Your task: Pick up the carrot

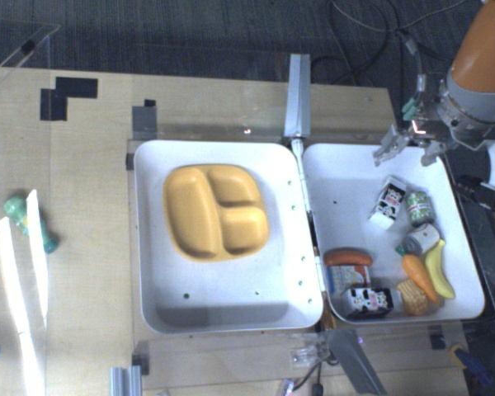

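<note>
The grey two-finger tool [412,148] hangs over the far edge of the right white bin [346,180], fingers spread apart with nothing between them. The small orange carrot [419,276] lies at the near end, touching a yellow banana [440,271].

Left bin [148,221]: white; holds a mustard-yellow divided tray [216,210].
Right bin [338,172]: white.
Carrot [418,277]: orange, near right of the right bin.
Banana [439,269]: yellow, just right of the carrot.
Sausage [348,258]: reddish-brown.
Carton [388,203]: white with black patches.
Can [419,208]: green label with a pale top.
Box [369,301] at the near edge: black and white, cow-like pattern.
Waffle-like piece [413,296]: tan, cross-hatched.
Arm [483,52]: grey with an orange band.
Gripper [411,143]: grey metal, a small red and a green light above it.
Bench [74,180]: pale wood, with black square markings [64,95] far left.
Object at left edge [21,217]: green.
</note>
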`<action>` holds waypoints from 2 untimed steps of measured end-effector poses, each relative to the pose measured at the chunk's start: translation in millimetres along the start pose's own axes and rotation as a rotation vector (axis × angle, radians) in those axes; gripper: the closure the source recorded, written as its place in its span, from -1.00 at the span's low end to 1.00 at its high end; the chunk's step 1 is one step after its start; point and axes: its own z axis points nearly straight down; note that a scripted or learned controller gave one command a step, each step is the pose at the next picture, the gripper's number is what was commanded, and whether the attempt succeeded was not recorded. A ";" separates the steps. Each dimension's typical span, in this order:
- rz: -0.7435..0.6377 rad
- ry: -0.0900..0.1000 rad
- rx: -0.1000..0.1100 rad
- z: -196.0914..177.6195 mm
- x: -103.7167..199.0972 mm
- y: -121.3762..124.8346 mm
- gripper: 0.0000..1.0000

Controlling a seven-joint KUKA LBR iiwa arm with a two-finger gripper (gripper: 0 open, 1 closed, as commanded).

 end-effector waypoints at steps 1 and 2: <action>-0.008 -0.001 0.000 52.7 -49.4 -20.0 -1.00; -0.173 -0.009 -0.015 147.3 -94.3 -90.8 -1.00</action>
